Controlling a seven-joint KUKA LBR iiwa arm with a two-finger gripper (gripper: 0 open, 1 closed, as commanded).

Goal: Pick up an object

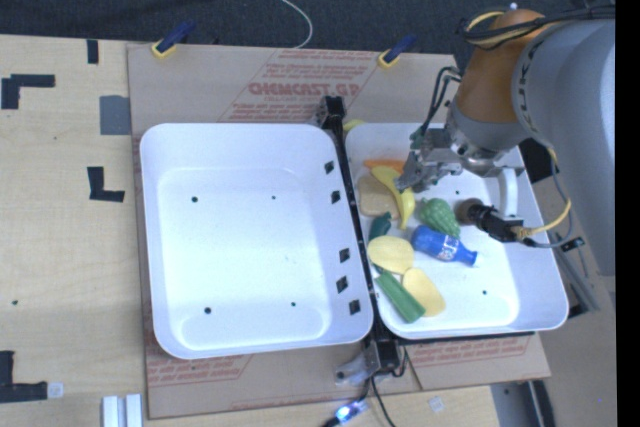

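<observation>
tool [415,170] down inside right bin [500,310], near its far-left part, just above the toy pile. cannot tell from this slant whether anything sits in the tool or how it stands. grey arm [570,105] with orange band [490,80] reaching in from tabletop's right edge.

all objects crowded along right bin's left wall, toward the divider between the bins:
- yellow banana-like piece [392,192] right under the tool, touching or nearly touching it
- orange strip [383,164] just beyond that, toward far edge
- tan flat piece [374,203] against left wall, beside the banana
- green bumpy item [438,215] mid-bin, near the tool
- blue bottle-shaped item [443,246] lying on its side, just nearer than the green one
- yellow lemon-like item [391,254] left of the blue one
- dark green long piece [399,297] and pale yellow oval [424,291] side by side, touching, toward near-left corner of right bin

right half of right bin bare apart from black cable end [480,215] of the arm hanging over it.

left bin [160,215] white, sits flush beside right bin, black clips along the shared edge. both bins on brown cardboard sheet [290,85] on the tabletop [60,235].
</observation>
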